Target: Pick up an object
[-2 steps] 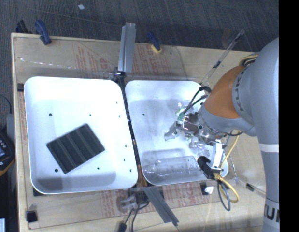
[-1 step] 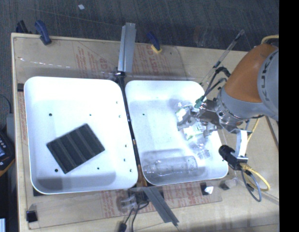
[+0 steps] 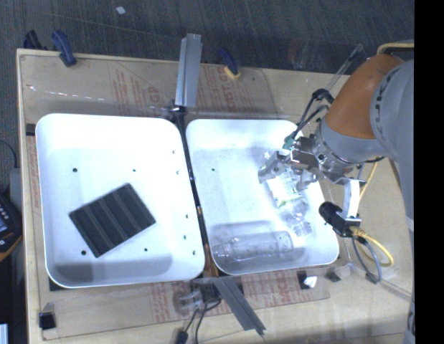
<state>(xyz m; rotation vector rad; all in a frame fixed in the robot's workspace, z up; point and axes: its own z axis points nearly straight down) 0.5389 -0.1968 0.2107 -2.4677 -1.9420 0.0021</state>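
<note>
Camera view: clear plastic bottle (image 3: 252,247) lies sideways in right bin (image 3: 207,192); end effector (image 3: 285,172) grip unclear.

Blue clamps (image 3: 64,49) on the bench (image 3: 100,77); perhaps a pendant (image 3: 1,224) at left.

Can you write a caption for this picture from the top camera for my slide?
Robot claw reaching into the right bin above a clear bottle.

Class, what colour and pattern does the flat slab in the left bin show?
Dark grey to black, with parallel ridged stripes: the slab, seen in the camera view.
</note>
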